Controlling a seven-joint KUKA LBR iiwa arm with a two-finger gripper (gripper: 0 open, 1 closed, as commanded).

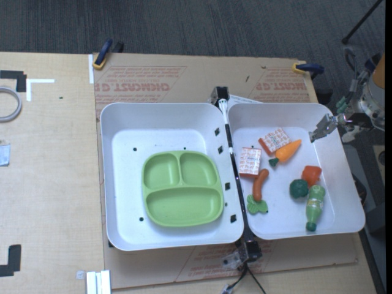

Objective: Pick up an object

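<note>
The right bin (278, 220) holds several toy foods. An orange carrot (286, 151) lies beside a red and white packet (274, 139), with a pale pink-patterned packet (250, 162) to their left. Below these are a reddish sausage (260, 184) and a green leafy piece (257, 206). A dark green round piece (299, 188), a red piece (312, 174) and a green bottle (314, 206) sit at the right. My gripper (323, 128) hangs over the bin's upper right rim, to the right of the carrot and apart from all the items. Nothing is seen in it.
The left bin (122, 164) holds a green divided plate (182, 188). Both bins rest on a cardboard sheet (147, 81) held by clips at its far corners. The arm's wrist (373, 100) stands at the right edge. Tape marks lie on the wooden bench at the left.
</note>
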